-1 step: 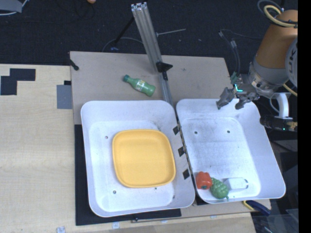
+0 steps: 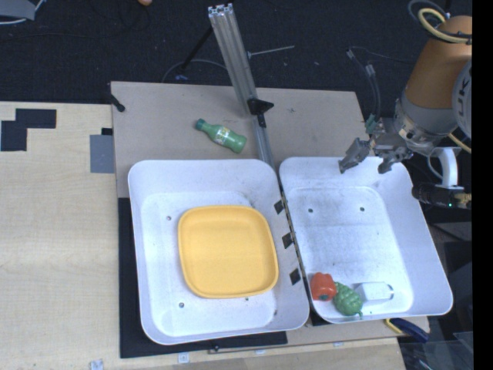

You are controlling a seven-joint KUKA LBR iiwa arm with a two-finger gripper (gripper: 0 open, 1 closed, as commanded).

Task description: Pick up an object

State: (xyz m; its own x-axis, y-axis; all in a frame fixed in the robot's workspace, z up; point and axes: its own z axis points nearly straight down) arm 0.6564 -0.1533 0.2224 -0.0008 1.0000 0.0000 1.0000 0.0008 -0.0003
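My claw hangs spread and bare over the far rim of the right bin, fingers apart with nothing between them. In that bin's near corner lie a red piece, a green piece and a white piece. A yellow plate sits in the left bin; a green bottle lies on the board behind

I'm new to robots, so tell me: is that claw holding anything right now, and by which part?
Nothing is held. The gripper hangs open over the far edge of the right bin, with only air between its fingers.
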